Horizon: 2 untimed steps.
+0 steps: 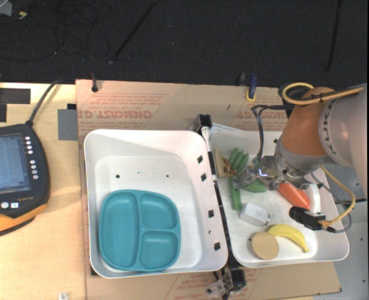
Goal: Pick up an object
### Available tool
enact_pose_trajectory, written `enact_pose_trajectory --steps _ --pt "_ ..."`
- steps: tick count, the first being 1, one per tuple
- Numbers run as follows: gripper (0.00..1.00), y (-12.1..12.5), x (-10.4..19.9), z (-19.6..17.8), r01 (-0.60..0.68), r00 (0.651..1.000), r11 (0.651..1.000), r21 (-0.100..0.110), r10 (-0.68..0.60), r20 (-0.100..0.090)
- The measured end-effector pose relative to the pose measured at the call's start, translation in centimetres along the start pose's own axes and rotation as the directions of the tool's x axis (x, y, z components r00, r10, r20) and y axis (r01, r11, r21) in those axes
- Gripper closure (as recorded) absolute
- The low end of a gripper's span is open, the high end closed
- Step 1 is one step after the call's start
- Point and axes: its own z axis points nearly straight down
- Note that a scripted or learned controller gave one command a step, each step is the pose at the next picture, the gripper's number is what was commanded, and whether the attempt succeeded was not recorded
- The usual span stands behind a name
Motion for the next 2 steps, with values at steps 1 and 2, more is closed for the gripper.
enact_pose_trajectory --steps 1,2 --pt "1.00 -0.01 0.01 -1.15 -0.004 1.000 1.000 -0.001 0.004 -0.002" --pt "0.00 -0.04 0.00 -1.08 -0.006 1.000 1.000 0.000 0.006 -0.002"
